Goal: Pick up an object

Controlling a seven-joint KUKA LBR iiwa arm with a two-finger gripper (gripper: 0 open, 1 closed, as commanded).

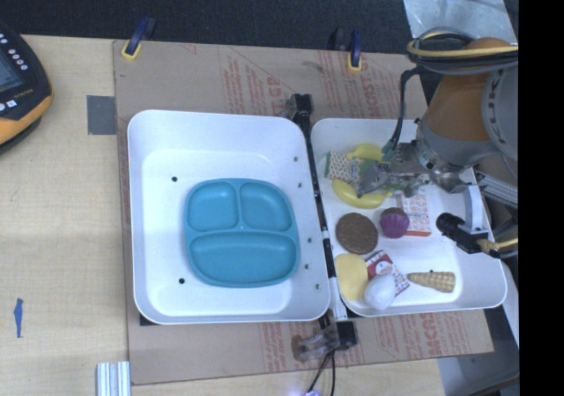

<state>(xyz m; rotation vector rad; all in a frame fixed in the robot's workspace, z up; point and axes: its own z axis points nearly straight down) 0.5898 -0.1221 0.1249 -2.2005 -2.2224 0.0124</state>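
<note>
Down at the frame's bottom right, the right bin [493,295] has a waffle cone [433,280], purple ball [394,223], brown disc [356,232], and yellow banana [366,175] under the gripper [388,172]. Can't tell its grip. Cardboard lettering's unreadable. Blue divided plate [241,232] sits center-left.
</note>
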